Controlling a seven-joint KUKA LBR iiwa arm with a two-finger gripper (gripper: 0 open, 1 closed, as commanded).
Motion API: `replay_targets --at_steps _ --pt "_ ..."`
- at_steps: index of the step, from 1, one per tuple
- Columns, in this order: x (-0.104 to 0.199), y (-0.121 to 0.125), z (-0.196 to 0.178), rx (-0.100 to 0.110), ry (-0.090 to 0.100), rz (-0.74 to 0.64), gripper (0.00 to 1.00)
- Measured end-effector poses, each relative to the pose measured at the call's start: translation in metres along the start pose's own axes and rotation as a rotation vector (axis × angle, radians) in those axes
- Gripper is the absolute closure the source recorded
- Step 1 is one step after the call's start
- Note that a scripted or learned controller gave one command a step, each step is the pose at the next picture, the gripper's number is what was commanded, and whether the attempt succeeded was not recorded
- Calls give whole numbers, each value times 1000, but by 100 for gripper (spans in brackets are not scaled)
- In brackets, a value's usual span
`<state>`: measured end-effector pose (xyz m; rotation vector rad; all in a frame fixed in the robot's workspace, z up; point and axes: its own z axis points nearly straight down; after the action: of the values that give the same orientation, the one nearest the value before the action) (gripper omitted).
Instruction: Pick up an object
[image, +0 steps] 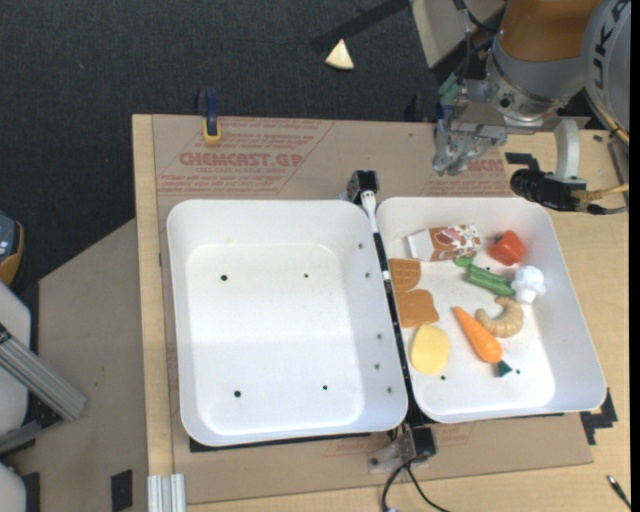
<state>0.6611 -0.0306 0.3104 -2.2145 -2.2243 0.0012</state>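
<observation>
the bench (300, 150), a tan board with red lettering, lies under everything and runs out left of and below the pincer. the grey arm (545, 50) with its orange band comes in from the upper right and ends at the pincer (458, 160), which hangs over bare board just beyond the far rim of the right bin. its fingers point down and look close together with nothing between them, though how far apart they stand i cannot tell for sure.

the left bin (200, 400) sits well down and to the left of the pincer. the right bin (570, 380) sits just below the pincer and holds all the objects, none of them touching the pincer.

nearest, straight below the pincer, is a small printed carton (447, 241) lying flat. right of that, a red pepper (508, 247). below the carton a green vegetable (486, 278) lies aslant, with a white piece (529, 283) at its right end. left and lower, against the bin's inner wall, two brown bread slices (410, 292) overlap. farther down sit a curled tan shrimp (503, 320), an orange carrot (478, 335) and a pale yellow disc (430, 350), the farthest from the pincer.

a black clip (361, 184) at the bins' shared far corner stands left of and just below the pincer. a blue clamp (210, 113) grips the board's far edge, well to the left.
</observation>
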Motion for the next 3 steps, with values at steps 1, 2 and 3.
replay_targets --at_steps 1,2,3 --pt "31 6 -29 -9 -1 1 100" --pt "65 6 -45 -8 -1 1 100" --pt "110 6 -51 -7 -1 0 100"
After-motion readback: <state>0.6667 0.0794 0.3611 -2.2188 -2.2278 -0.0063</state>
